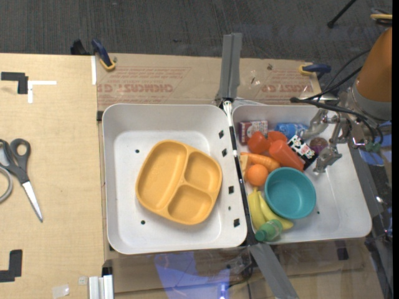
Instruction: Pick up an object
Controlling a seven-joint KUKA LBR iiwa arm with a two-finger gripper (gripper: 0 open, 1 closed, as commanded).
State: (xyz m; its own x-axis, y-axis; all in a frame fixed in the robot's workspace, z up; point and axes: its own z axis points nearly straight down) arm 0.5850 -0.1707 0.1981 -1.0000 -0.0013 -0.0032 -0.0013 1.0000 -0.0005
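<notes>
The gripper point(321, 143) is hanging open and empty just above the purple toy point(318, 145), which is lying beside the teal bowl point(290, 193). The toy is looking light, smooth and rounded, so gripping across its middle seems safest.

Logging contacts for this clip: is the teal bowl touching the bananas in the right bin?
Touching. The camera view shows the teal bowl overlapping the bananas, its rim resting against them with no gap.

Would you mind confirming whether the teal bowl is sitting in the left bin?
No, the teal bowl sits in the right bin, while the left bin holds the yellow divided plate.
</notes>
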